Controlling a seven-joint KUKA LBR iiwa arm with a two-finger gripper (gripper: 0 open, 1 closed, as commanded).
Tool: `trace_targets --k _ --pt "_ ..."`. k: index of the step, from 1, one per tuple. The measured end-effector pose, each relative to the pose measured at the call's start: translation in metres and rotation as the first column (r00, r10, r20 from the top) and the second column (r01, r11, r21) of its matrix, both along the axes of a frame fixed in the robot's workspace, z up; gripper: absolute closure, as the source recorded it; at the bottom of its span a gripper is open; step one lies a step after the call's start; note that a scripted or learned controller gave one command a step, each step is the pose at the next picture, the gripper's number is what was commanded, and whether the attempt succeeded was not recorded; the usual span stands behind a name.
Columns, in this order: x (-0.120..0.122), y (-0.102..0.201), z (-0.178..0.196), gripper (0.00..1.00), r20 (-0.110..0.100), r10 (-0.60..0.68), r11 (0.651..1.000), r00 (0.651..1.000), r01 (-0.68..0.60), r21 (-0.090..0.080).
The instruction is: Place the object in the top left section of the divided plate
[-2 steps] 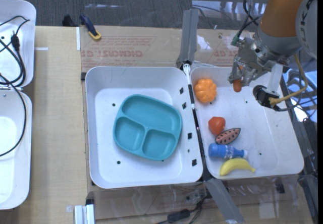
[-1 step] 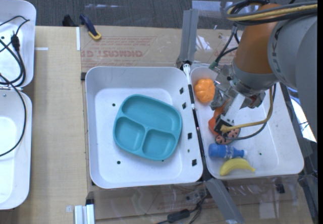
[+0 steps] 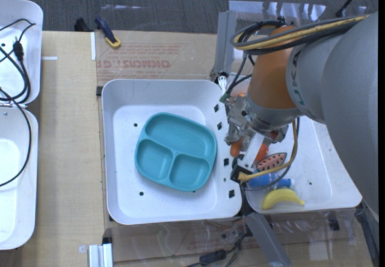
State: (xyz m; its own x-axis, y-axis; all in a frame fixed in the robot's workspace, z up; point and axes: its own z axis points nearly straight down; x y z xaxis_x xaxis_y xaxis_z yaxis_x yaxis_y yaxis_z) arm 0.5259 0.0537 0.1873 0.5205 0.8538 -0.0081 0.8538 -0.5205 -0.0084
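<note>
Hiding tool (image 3: 240, 139) fingertips: orange-banded wrist (image 3: 271, 85).

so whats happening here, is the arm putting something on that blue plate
Not yet. The grey and orange arm reaches in from the right and hangs over the right bin, low among the toy food: a banana, a blue piece and a pink slice. Whether it has gripped anything is hidden by the wrist. The teal divided plate lies in the left bin, all three sections bare.
</note>
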Motion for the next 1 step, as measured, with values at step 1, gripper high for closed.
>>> trace_targets --k 1 --pt "-0.0242 0.0436 0.0181 1.00 0.001 0.073 0.997 0.997 -0.073 0.000"
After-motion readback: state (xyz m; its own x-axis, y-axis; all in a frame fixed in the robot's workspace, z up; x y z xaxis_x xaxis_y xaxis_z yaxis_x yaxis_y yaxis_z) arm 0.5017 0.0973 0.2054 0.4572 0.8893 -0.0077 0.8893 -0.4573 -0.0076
